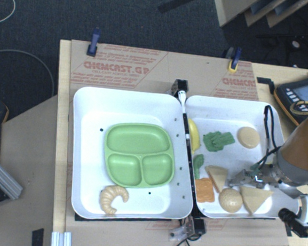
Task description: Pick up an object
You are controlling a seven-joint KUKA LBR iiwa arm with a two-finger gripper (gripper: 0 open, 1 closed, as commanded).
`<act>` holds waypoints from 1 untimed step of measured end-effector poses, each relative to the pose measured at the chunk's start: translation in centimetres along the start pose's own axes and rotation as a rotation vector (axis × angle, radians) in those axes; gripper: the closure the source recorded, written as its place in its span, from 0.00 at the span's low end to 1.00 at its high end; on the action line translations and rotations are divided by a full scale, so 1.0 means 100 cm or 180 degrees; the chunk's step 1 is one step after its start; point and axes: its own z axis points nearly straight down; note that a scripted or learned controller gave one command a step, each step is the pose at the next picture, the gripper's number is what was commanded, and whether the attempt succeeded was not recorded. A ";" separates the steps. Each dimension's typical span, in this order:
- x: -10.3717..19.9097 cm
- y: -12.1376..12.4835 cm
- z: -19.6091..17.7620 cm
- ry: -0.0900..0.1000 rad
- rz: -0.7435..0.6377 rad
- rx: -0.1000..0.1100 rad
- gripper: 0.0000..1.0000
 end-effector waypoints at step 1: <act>-0.044 0.081 -0.136 -0.0041 -0.0023 -0.0089 0.00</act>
